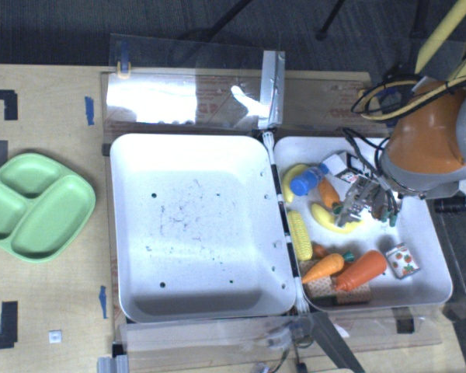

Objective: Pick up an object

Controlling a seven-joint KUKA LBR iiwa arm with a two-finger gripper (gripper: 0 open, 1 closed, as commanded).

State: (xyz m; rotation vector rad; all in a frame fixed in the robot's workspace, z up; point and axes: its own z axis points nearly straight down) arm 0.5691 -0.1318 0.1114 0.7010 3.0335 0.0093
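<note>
The big left bin (pixel 194 224) sits on the worktop beside the right bin (pixel 431 274), which is full of toy food. The jaws (pixel 356 207) hang over a yellow banana (pixel 328 218); open or closed, I cannot tell. It looks light, hard and slippery, so grab its middle.

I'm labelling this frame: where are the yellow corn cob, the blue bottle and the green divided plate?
Yellow corn cob (pixel 299 235), camera view, mid-length.
Blue bottle (pixel 302 183), camera view, its body.
Green divided plate (pixel 84 183), camera view, right rim.
</note>
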